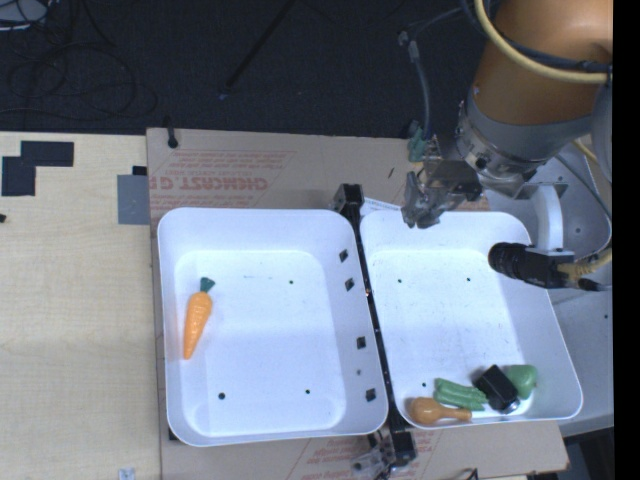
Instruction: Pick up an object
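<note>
An orange toy carrot (196,317) with a green top lies near the left wall of the left bin (255,230). In the front right corner of the right bin (440,238) sit a green pea pod (460,394), a black block (497,386), a green leafy piece (522,376) and an orange-yellow pear-shaped toy (436,411), bunched together. My gripper (424,215) hangs over the back left edge of the right bin, far from these toys, with nothing seen between its fingers.
A black divider rail (364,308) with clips runs between the two bins. A black cylinder (522,262) on the arm's mount juts over the right bin's right side. Brown cardboard (260,173) lies under the bins, wooden bench (70,298) to the left.
</note>
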Motion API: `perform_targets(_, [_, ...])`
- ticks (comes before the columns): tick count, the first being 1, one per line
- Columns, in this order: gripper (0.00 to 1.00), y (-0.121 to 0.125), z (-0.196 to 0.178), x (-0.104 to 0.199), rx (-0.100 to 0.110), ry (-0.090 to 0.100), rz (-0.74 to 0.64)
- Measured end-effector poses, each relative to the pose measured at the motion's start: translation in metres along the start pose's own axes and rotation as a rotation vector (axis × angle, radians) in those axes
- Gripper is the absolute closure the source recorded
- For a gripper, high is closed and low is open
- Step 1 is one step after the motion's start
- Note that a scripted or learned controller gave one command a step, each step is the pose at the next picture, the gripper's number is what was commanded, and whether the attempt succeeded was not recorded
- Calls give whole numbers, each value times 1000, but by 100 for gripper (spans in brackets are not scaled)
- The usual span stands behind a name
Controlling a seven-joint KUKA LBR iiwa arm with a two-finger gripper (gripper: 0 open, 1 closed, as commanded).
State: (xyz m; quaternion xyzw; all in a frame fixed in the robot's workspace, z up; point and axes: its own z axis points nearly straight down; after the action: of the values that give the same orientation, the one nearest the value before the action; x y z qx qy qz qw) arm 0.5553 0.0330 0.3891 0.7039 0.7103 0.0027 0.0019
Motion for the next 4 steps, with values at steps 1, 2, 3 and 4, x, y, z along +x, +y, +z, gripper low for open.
perform_targets(1, [100,55,-115,54,-5,0,3])
perform_targets(2, [100,82,-65,159,13,-1,0])
perform_targets(3, [100,81,39,107,19,-6,13])
perform_targets(4, [100,57,95,189,16,-2,2])
